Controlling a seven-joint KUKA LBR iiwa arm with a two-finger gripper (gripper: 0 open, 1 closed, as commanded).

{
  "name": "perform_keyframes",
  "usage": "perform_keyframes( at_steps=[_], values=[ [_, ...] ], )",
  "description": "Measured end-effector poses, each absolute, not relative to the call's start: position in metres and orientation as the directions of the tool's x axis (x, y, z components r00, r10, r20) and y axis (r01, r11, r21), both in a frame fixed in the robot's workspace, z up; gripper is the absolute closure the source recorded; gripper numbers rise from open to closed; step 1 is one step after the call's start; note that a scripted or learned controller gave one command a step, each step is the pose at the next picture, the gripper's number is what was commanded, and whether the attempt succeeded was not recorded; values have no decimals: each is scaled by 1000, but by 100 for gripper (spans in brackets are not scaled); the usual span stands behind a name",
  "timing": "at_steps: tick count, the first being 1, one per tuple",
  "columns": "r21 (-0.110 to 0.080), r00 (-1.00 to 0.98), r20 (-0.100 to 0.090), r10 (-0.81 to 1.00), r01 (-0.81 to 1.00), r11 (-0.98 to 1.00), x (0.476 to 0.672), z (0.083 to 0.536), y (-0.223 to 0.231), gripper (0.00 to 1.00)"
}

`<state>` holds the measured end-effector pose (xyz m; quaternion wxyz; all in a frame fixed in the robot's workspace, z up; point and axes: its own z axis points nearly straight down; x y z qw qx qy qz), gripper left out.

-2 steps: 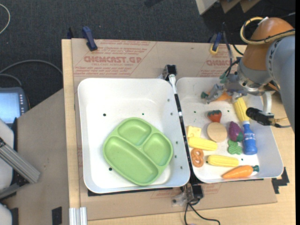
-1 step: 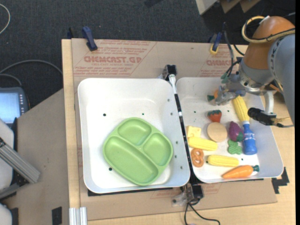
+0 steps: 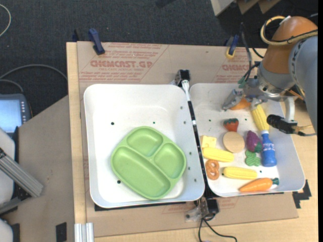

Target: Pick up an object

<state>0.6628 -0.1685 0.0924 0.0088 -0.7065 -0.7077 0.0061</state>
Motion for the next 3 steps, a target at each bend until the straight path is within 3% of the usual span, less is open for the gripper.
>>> perform_keyframes(
  at_steps=[1, 2, 3],
  values=[
    [-26, -1, 4, 1000, 1000, 1, 662, 102, -169, 100],
    [-26, -1, 4, 1000, 1000, 1, 662, 102, -169, 0],
    [-26, -1, 4, 1000, 1000, 1, 662, 112, -169, 100]
  ],
)
